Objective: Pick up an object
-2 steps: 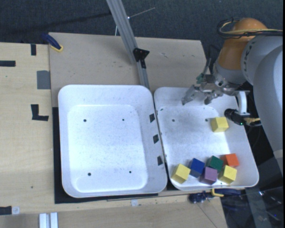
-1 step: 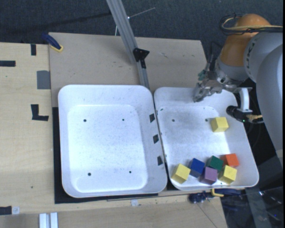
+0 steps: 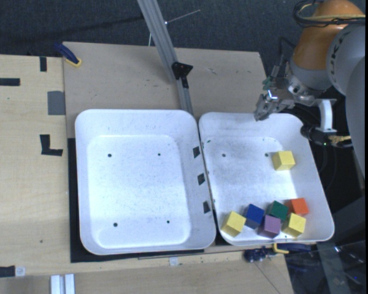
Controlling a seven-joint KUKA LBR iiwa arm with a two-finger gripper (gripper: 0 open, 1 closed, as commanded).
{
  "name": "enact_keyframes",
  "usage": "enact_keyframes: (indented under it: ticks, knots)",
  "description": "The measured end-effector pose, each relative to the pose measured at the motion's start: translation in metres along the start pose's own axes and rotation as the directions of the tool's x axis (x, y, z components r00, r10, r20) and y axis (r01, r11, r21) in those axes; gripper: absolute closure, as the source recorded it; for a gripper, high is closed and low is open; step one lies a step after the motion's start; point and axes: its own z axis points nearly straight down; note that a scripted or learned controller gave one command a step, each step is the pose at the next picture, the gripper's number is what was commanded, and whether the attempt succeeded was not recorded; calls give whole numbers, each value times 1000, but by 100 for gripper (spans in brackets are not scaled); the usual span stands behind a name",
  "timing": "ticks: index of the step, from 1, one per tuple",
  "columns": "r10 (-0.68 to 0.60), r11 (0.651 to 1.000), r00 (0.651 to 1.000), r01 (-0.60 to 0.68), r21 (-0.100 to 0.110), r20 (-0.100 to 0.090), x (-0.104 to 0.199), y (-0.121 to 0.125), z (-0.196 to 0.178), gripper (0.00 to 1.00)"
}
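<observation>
The arm point(image 3: 331, 48) hung above the right bin's point(image 3: 245, 164) far edge, gripper point(image 3: 265, 110) pointing down; whether its jaws were open could not be told. Coloured cubes point(image 3: 267, 219) clustered along the near edge.

Two bins point(image 3: 86, 124), seemingly seven blocks point(image 3: 283, 160), three yellow.

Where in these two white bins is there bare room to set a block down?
The left shallow white bin has bare floor wall to wall. In the right white bin, the upper and left floor is free, bordered by the lone yellow cube. Its near edge is crowded: yellow, blue, purple, green, orange.
</observation>
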Motion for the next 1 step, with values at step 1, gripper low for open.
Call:
enact_keyframes:
  ticks: [1]
  knots:
    - [0, 1000, 1000, 0, 0, 0, 11, -2, -54, 100]
